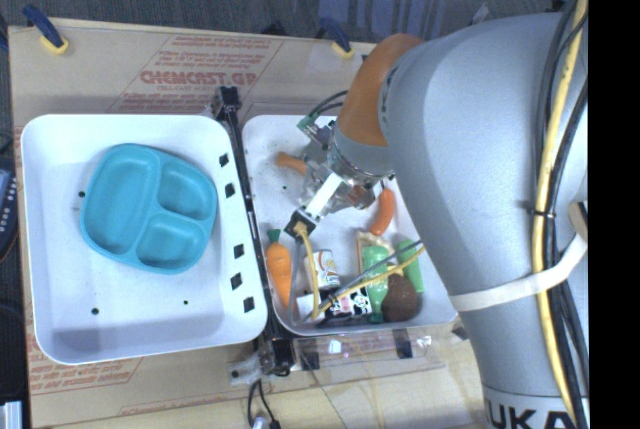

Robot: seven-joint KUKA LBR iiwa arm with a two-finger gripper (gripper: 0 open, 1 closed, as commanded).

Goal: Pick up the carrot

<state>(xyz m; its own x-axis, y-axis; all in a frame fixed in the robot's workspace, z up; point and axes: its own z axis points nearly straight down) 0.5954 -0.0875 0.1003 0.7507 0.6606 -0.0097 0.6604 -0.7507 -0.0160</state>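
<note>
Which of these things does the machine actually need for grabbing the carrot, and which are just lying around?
Needed:
- carrot
- end effector

Lying around:
- blue divided plate in the left bin
- brown rounded item
- green packet

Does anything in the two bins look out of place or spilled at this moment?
Nothing looks spilled or damaged. The right bin is crowded: the carrot lies against its left wall beside a jumble of packets. The blue plate sits alone in the left bin, slightly askew. The gripper hangs just above the carrot.
</note>
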